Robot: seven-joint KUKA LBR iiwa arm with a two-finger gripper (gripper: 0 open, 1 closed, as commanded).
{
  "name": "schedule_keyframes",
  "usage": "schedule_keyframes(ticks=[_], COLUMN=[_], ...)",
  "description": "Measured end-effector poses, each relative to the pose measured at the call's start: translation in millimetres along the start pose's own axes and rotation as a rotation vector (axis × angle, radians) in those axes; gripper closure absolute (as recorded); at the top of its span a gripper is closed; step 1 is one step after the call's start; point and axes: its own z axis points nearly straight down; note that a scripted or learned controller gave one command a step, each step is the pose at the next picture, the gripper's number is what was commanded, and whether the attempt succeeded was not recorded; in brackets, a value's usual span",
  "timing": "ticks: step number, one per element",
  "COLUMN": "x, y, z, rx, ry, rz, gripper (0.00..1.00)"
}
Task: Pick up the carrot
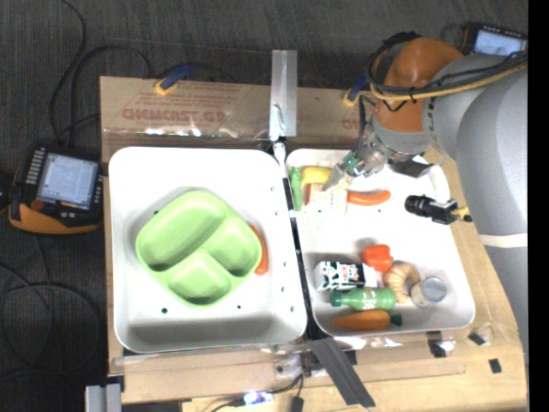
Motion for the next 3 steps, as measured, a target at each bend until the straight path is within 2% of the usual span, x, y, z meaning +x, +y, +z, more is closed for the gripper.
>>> schedule_keyframes(ticks=[1,2,3], x=[40.7,66.8,43.7], y=[-12.7,-68.9,-73.4], z=[-143.2,-104.9,-214.3], rx=[0.012,0.014,0.013], ry=[0.016,0.016,0.013], rz=[-0.069,-0.184,-0.084], gripper=[1.0,1.0,1.0])
